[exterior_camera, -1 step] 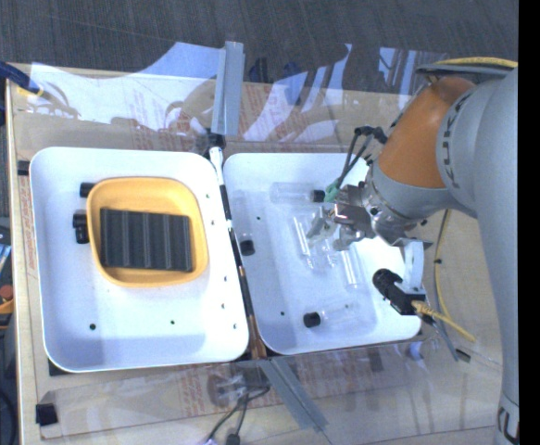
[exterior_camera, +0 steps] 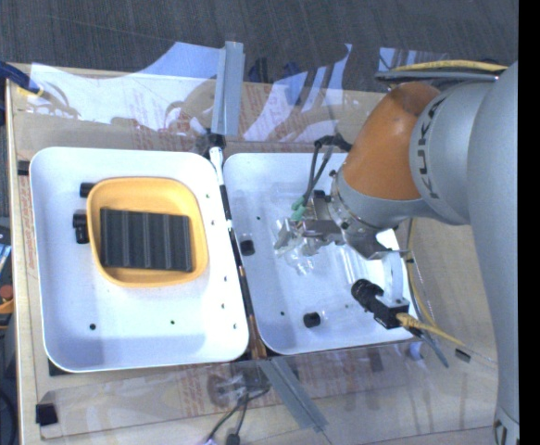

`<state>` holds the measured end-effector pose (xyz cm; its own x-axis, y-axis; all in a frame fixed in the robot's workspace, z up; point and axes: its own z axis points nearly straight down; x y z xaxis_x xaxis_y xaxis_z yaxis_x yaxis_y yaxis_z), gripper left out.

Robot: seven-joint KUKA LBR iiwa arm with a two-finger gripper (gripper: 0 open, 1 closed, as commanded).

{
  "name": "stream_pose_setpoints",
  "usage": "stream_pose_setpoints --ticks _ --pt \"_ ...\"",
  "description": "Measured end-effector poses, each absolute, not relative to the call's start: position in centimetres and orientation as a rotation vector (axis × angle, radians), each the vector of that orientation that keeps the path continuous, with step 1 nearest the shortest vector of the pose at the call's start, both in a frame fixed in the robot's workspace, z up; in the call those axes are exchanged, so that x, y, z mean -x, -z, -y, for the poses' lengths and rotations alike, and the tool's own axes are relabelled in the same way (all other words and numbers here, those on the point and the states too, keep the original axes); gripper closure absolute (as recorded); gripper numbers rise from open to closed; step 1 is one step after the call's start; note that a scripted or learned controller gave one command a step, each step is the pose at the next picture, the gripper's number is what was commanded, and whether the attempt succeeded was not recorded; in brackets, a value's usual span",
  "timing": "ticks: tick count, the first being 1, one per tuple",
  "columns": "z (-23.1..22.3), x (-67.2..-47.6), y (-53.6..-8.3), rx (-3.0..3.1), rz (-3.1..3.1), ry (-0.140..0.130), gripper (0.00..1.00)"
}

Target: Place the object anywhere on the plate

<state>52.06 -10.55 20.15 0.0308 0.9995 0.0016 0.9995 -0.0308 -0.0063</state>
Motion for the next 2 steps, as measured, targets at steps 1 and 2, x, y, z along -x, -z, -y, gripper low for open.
stream_pose_setpoints --ticks 1,2 --pt "5.4 -55.5 -22.0 2.063 2.365 -0.004 1.00" --pt "-0.8 -57.1 -21.7 2.025 2.399 -0.002 1.00"
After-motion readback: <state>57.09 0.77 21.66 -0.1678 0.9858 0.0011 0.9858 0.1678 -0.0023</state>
